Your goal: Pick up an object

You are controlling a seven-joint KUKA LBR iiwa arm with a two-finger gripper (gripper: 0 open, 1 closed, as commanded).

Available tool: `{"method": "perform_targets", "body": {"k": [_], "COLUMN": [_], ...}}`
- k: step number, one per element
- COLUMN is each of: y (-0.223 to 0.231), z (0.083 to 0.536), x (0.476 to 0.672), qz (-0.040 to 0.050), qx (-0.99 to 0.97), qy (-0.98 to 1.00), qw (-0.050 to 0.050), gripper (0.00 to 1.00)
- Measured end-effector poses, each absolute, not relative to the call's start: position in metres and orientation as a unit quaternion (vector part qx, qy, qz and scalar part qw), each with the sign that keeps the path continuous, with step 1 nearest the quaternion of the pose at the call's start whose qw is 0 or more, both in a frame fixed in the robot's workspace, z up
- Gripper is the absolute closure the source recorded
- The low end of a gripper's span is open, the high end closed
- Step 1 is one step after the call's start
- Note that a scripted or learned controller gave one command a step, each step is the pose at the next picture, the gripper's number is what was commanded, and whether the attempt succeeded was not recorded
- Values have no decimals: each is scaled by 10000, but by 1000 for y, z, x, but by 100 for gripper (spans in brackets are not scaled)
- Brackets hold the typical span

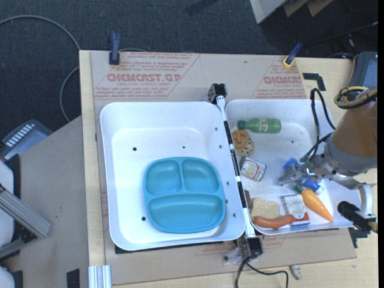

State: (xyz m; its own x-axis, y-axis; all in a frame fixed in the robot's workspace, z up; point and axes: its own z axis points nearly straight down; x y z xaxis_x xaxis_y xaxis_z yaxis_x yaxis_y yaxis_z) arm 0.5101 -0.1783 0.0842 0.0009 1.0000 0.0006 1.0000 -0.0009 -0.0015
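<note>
In the right bin (pixel 270 110), your tool (pixel 298 176) hovers just above-left of the carrot (pixel 316 204), which lies slantwise; its grip state is unclear.

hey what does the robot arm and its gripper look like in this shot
The arm is a thick rounded body, grey with a broad orange band above the wrist. Black cables loop beside it, and a yellowish cable coils near its top. The gripper is small, metallic grey with blue parts.
</note>
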Motion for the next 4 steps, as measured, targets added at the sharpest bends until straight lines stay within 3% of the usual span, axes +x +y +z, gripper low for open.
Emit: {"method": "perform_targets", "body": {"k": [1, 2, 3, 4], "y": [-156, -136, -137, -53], "z": [84, 84, 94, 185], "x": [479, 497, 497, 526], "qz": [-2, -3, -6, -5], "qx": [-7074, -7067, -7072, -7067], "qy": [-7068, -7075, -7070, -7076], "qw": [-6, -8, -16, 1], "gripper": [0, 0, 100, 100]}}
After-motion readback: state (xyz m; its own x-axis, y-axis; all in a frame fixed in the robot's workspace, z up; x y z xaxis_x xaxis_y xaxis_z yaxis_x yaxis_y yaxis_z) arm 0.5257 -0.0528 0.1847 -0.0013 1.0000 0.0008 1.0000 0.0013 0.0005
